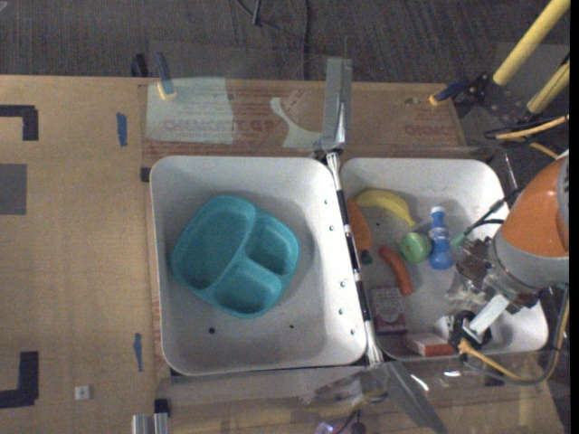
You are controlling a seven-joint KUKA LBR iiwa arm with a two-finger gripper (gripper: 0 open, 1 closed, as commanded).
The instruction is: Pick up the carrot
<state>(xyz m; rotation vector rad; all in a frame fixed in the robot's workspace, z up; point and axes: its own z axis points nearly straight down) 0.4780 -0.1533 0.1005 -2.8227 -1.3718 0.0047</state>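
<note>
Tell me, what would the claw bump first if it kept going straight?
Probably the bare floor of the shallow white right-hand bin; the claw points down at it, but depth is unclear.

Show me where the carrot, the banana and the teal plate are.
carrot (359, 227): camera view, middle of its orange body.
banana (385, 205): camera view, middle of its yellow curve.
teal plate (215, 242): camera view, bare floor of its largest compartment.

Tan wooden bench (72, 269), dark grey carpet floor (109, 16), blue tape strips (121, 128)
</note>
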